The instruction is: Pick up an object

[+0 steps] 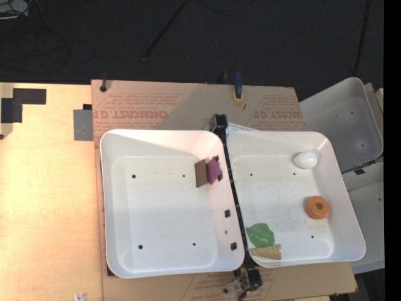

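Observation:
In the right bin [338, 243] lie a white rounded object [306, 160] at the far right, an orange ring [317, 207] near the right wall, a green lump [260, 235] at the front left and a tan wedge [267, 252] just in front of it. The left bin [119, 256] holds a brown block [201, 173] with a purple piece [214, 169] touching its right side, close to the divider between the bins.
Both bins rest on a cardboard sheet [156, 108] over a light wooden bench [44, 199]. A blue and yellow clamp [238, 88] stands at the cardboard's far edge. Another white tray [351, 115] lies tilted at the right.

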You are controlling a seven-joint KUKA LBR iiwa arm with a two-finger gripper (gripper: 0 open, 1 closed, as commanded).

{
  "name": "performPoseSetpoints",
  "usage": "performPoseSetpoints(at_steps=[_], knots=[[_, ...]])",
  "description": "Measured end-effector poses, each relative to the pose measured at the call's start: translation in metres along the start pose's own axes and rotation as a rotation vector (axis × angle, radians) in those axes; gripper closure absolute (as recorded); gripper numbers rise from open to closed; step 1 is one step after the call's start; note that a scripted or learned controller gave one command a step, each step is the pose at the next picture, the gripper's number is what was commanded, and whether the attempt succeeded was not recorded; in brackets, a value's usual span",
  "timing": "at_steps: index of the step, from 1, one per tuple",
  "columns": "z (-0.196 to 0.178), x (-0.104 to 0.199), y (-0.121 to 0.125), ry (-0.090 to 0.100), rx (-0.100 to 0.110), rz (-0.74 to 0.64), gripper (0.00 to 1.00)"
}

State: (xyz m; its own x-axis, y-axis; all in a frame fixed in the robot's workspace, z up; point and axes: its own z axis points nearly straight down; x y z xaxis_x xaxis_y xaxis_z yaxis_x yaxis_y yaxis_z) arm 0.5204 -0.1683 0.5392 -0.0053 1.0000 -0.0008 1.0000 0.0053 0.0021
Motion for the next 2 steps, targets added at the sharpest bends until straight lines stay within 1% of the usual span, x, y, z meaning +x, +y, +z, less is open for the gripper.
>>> performPoseSetpoints(at_steps=[1,2], knots=[[0.064,0.057,0.054,0.003,0.010,-0.002,1.00],[0.006,0.160,0.025,0.003,0.000,-0.005,1.00]])
